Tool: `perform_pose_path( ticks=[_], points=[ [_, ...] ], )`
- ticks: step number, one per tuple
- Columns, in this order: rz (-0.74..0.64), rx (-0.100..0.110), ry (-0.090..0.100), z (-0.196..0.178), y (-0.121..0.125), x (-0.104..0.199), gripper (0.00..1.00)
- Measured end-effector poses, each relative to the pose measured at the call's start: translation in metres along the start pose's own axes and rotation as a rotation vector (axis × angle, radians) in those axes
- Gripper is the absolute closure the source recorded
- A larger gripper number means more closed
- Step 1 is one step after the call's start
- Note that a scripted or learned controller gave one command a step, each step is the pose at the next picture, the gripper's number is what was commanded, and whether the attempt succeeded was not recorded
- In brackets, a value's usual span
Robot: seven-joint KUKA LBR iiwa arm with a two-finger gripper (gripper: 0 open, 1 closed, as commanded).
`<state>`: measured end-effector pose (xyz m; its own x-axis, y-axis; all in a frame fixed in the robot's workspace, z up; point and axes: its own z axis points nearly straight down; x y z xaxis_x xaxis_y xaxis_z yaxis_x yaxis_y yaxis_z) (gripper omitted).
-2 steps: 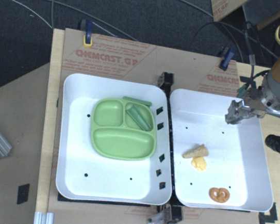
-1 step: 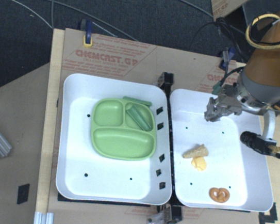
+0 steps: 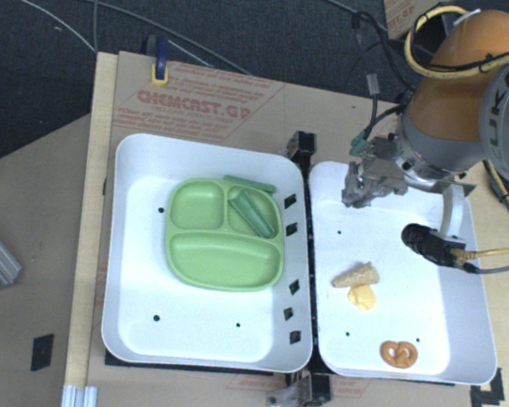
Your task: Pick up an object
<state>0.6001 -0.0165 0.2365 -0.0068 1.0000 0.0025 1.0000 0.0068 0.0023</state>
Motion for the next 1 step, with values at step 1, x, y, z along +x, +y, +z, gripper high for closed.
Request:
perform_pose_path(
  ticks=[1],
  points=[
    [0.002, 0.001, -0.001, 0.0077, 0.0097, 0.0462, 1.00]
  ],
)
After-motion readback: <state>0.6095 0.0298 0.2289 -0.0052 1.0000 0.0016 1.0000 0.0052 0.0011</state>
